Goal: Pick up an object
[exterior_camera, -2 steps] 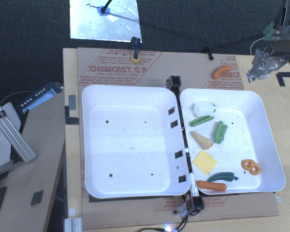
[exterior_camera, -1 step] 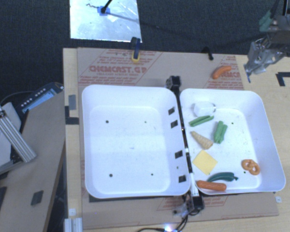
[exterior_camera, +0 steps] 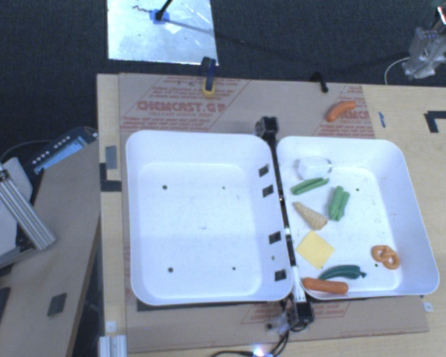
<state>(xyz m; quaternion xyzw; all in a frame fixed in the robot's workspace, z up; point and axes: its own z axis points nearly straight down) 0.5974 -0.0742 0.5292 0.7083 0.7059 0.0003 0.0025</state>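
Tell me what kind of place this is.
Probably a robotics lab bench set up for grasping trials. Two shallow white bins sit side by side on a board, the right one holding toy food such as a pretzel, and a gripper hangs at the upper right.

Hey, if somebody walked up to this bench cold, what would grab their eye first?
Probably the colourful toy food scattered in the right bin: a yellow cheese square, green beans, a pretzel and a red-orange sausage at its near edge. Next, the left bin, a large white expanse beside it. Then a stray orange sausage lying outside on the cardboard behind the right bin, and the gripper up in the far right corner.
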